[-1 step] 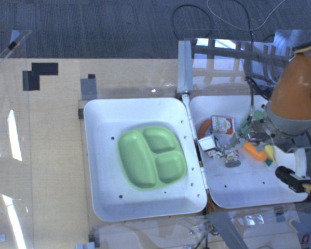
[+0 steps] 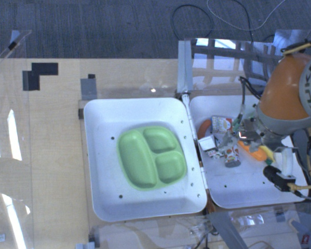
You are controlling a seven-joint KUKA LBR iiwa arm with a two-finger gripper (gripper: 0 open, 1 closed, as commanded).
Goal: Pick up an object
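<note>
My gripper (image 2: 231, 153) hangs low over the middle of the right bin (image 2: 237, 195), with the grey arm and its orange band (image 2: 281, 91) reaching in from the right. Right under and around it lie small things: a printed packet (image 2: 221, 123), a white card (image 2: 207, 143), an orange round thing (image 2: 203, 127) at the bin's left wall, and an orange and yellow piece (image 2: 259, 153) just right of the gripper. Whether anything sits between the gripper's tips is hidden by clutter.
The left bin (image 2: 105, 202) holds a green divided plate (image 2: 152, 157) in its middle. A metal divider (image 2: 184, 68) runs up between the bins at the back. Cables (image 2: 232, 10) loop on the floor behind the bench.
</note>
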